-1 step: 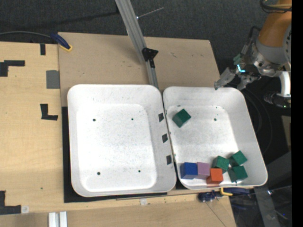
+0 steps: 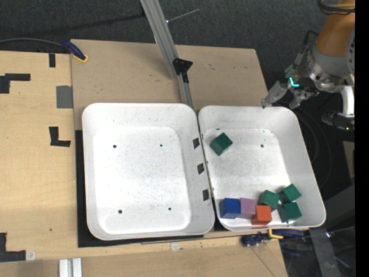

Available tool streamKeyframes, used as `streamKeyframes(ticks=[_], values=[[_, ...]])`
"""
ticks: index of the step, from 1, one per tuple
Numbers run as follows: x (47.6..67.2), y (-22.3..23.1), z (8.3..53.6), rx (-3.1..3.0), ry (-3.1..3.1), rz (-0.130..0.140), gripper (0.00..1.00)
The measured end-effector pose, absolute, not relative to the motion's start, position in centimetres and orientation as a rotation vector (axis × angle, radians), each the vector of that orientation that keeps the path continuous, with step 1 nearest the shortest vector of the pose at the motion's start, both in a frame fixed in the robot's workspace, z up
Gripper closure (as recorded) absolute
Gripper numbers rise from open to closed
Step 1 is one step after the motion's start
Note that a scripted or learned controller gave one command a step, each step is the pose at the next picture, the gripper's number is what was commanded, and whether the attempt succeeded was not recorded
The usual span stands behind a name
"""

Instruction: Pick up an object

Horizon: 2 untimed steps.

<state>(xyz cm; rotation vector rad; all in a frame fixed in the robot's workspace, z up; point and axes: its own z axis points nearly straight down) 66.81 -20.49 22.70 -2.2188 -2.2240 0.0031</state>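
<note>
- Hanging past the far right corner of the right bin [image 2: 300,133], the gripper [image 2: 281,96] has nothing between its fingers; how wide they stand, I can't tell.
- Picking hasn't started, I'd say.
- One green block [image 2: 220,143] sits alone; other blocks [image 2: 262,205] crowd the near edge.
- Next: swing in, come down over the lone one.

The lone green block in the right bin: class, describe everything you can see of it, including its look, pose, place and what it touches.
The green block is a small dark green cube with a matte look, perhaps foam or painted wood. It lies on the floor of the right bin, in the far left part, turned at an angle to the bin's walls. It stands alone, touching nothing but the floor, well apart from the cluster of blocks along the near wall. The gripper is beyond the bin's far right corner, away from it.
</note>
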Motion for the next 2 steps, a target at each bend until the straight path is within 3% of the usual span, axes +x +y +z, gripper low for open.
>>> streamKeyframes(ticks=[2], values=[[66.2, -20.0, 9.9, -2.216, -2.219, 0.008, 0.00]])
